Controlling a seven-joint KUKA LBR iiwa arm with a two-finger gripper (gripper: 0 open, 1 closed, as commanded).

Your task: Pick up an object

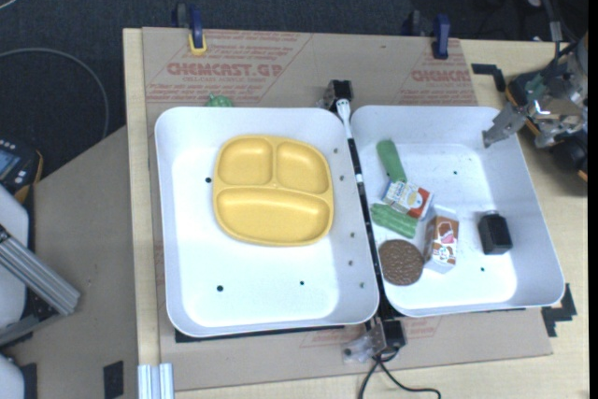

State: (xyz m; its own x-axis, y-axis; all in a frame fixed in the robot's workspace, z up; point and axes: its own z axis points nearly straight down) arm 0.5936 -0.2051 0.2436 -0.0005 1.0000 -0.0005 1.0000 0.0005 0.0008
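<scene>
My gripper (509, 121): sat at the right edge of the view, over the upper right corner of the right bin (523, 294); a grey part pointed down-left toward the bin's rim, and the body behind it ran out of frame.
My fingers: I could not tell whether they were apart or together; the mechanism was a small, cluttered tangle there, and nothing showed between them.
Right bin contents: a green stick (391, 160) lay near the upper middle; below it a small white and orange packet (407, 197); a second green piece (393, 220) lay partly tucked under that packet.
Brown disc (402, 262): rested near the bin's lower left, just beside a red and white packet (442, 244) whose print was too small to read.
Black block (494, 234): lay apart from the rest, toward the bin's right side, well below my gripper.
Left bin (187, 294): held a yellow divided plate (274, 190) with three compartments, in its upper half.
Board (140, 107): brown card under both bins, its red lettering partly covered by the bins.
Clamps: a blue and yellow clamp (195, 27) and a blue clamp (440, 36) gripped the board's far edge.
Small green thing (219, 101): peeked out behind the left bin's far rim, mostly hidden.
Cable (392, 374): ran off the bottom of the frame.
</scene>
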